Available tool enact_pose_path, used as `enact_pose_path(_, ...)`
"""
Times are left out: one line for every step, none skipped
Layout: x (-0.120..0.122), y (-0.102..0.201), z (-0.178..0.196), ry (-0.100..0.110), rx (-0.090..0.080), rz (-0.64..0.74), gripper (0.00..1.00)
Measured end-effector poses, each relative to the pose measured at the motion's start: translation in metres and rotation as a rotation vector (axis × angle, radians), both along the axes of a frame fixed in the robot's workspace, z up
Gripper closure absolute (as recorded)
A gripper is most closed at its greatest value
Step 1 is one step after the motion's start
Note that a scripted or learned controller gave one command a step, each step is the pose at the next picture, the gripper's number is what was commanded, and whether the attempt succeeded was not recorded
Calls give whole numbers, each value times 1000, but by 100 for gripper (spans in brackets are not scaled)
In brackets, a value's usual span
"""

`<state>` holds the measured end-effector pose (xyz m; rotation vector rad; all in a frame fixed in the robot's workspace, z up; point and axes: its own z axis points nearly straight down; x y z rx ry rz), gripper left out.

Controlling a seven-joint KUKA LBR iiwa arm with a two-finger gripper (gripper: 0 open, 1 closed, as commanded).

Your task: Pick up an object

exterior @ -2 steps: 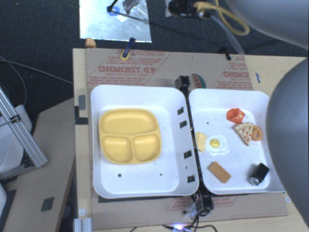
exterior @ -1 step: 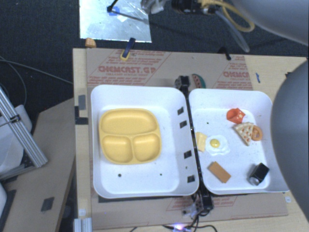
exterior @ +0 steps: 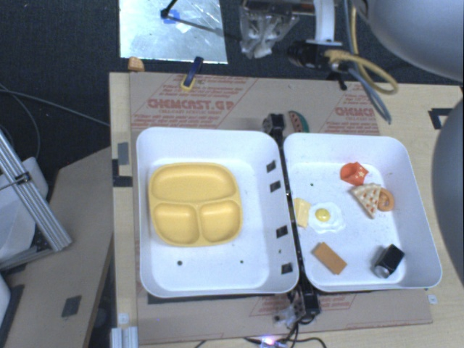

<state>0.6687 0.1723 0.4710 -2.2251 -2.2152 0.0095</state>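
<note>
The right white bin [exterior: 413, 194] holds several toy foods: a red piece [exterior: 354, 172], a waffle wedge [exterior: 367, 198] with an orange ring [exterior: 386, 200] against it, a fried egg [exterior: 326, 217], a yellow cheese slice [exterior: 301, 212], a brown cracker [exterior: 329, 257] and a small black block [exterior: 389, 260]. My gripper [exterior: 259, 38] hangs high at the top of the view, beyond the far edge of both bins and well away from every item. Nothing is seen in its grasp.
The left white bin [exterior: 167, 274] holds a yellow divided tray [exterior: 194, 202]. Clips run along the seam between the bins [exterior: 283, 216]. A foil sheet [exterior: 172, 19] lies beyond the cardboard base. A metal frame [exterior: 29, 201] stands at the left.
</note>
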Motion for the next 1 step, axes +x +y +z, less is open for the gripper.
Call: enact_pose_path(-32,-52,-21,-4,2,1,100)
